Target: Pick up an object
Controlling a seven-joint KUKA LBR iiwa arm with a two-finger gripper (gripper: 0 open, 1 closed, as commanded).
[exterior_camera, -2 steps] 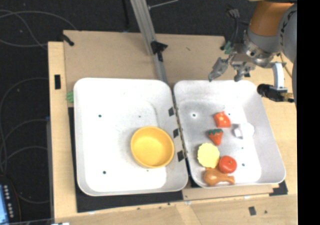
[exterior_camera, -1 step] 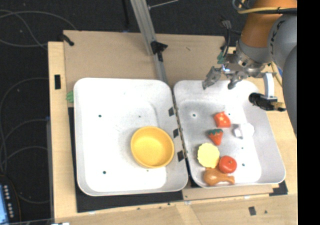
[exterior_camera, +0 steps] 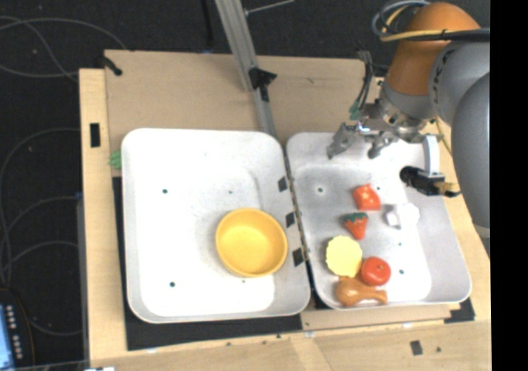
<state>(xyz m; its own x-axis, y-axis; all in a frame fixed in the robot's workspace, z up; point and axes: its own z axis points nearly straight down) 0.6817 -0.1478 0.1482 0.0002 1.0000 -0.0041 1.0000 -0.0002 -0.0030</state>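
Two bins [exterior_camera: 165, 196] share the table: one bowl [exterior_camera: 251, 241] left, six small items right, the pale one [exterior_camera: 391, 217] indistinct. Hand [exterior_camera: 360, 145] spread, holding nothing.

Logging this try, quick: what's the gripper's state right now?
Gripper: open, holding nothing, above the far end of the right bin.

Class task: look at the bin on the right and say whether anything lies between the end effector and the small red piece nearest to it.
Nothing visible does. The end effector hangs over the far end of the right bin, and bare white floor separates it from the red piece. The other toys lie beyond that piece.
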